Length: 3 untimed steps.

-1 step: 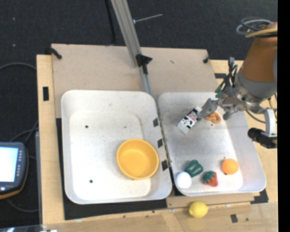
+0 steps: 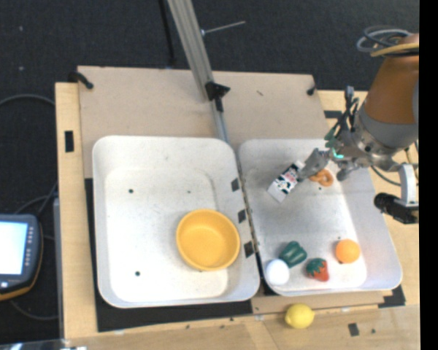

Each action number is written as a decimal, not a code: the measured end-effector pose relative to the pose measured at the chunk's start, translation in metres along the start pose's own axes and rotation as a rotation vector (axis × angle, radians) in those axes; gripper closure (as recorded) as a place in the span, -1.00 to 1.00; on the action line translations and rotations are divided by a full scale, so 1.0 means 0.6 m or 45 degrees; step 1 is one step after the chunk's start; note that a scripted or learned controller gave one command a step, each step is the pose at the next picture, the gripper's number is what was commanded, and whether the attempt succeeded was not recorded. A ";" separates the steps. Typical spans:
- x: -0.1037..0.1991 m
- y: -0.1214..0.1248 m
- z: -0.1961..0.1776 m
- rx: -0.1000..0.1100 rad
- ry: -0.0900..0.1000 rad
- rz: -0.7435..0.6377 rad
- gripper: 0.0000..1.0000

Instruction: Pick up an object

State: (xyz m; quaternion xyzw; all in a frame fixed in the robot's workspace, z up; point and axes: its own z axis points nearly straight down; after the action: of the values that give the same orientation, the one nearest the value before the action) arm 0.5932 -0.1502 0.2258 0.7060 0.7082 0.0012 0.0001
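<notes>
My gripper (image 2: pixel 330 166) hangs over the far part of the right bin (image 2: pixel 365 217), open, its two grey fingers spread apart. A small orange piece (image 2: pixel 323 177) lies on the bin floor just below and between them, not held. A white and black carton (image 2: pixel 284 184) lies tilted just to the left of the left finger; whether they touch is unclear. Along the near edge of this bin lie a green object (image 2: pixel 293 252), a white ball (image 2: pixel 277 273), a red strawberry (image 2: pixel 318 269) and an orange (image 2: pixel 347 251).
A yellow bowl (image 2: pixel 208 239) sits in the left bin (image 2: pixel 131 173), near the divider. A lemon (image 2: pixel 299 316) lies on the bench outside the bins, at the front. A metal pole (image 2: pixel 197 49) slants up from behind the bins.
</notes>
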 end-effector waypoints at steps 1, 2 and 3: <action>-0.005 -0.001 0.105 0.008 -0.005 0.006 -1.00; 0.006 -0.005 0.180 0.005 -0.004 0.009 -1.00; 0.003 -0.005 0.209 0.004 -0.006 0.008 -1.00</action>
State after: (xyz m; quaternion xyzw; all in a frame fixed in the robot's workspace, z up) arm 0.5901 -0.1485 0.1003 0.7083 0.7059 -0.0016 0.0007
